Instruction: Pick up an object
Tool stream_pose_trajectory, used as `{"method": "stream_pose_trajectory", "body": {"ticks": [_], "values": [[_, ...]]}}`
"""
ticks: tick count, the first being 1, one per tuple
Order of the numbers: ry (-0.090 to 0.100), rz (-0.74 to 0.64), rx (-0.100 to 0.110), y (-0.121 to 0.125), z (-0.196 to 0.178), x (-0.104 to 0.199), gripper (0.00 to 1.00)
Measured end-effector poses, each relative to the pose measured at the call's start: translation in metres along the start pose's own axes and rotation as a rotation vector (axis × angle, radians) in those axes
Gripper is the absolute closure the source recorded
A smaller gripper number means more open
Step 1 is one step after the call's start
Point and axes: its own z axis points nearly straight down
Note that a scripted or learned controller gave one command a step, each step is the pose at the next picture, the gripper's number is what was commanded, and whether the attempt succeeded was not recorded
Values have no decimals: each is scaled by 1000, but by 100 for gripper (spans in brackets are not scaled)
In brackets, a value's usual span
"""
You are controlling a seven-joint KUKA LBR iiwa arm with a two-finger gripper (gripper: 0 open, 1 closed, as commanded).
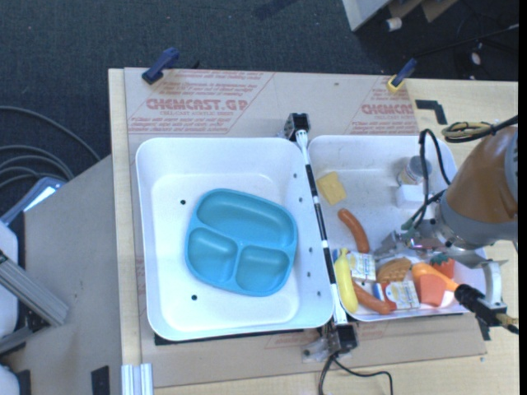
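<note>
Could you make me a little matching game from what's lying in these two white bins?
Things:
1. blue divided plate
2. yellow cheese piece
3. banana
4. sausage

Places:
A. right bin, along its left wall near the front
B. left bin, middle
C. right bin, towards the back left
D. right bin, between cheese and banana

Pairs: 1-B, 2-C, 3-A, 4-D

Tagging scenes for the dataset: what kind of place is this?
Likely a robot lab grasping bench: two white bins clamped to a board, toy food such as a sausage and a banana, and an arm reaching in.
</note>
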Motion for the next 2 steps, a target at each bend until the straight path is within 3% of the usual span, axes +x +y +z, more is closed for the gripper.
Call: {"method": "stream_pose_trajectory", "body": {"ticks": [1, 2], "values": [[1, -2, 0, 76, 0, 13, 0], [-1, -3, 0, 76, -10, 13, 100]]}}
